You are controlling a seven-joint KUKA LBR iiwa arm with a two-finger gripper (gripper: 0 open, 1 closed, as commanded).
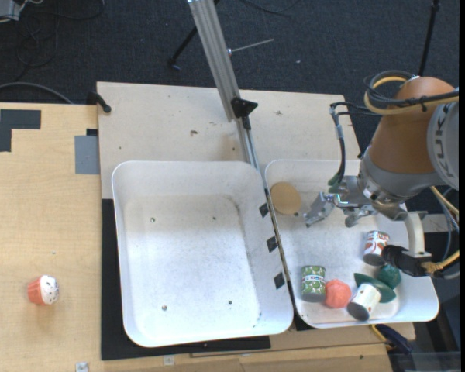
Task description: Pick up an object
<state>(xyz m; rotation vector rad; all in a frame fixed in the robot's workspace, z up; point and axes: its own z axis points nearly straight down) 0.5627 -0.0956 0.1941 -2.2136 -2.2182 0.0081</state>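
Note:
My gripper (333, 213) hangs over the middle of the right bin (418, 310), its two silver fingers spread apart with nothing between them. A tan round disc (285, 198) lies just left of it, by the bin's left wall. Nearer the front lie a green can (313, 282), an orange-red ball (338, 294), a white cup with a dark end (364, 301) and a dark green object (384, 276). A red and white can (375, 245) rests to the gripper's lower right.
The left bin (139, 184) sits beside the right one, split from it by a rail with black clips (270, 231). A slanted aluminium bar (217, 53) rises behind the bins. A small red and white toy (43, 291) lies on the wooden table at far left.

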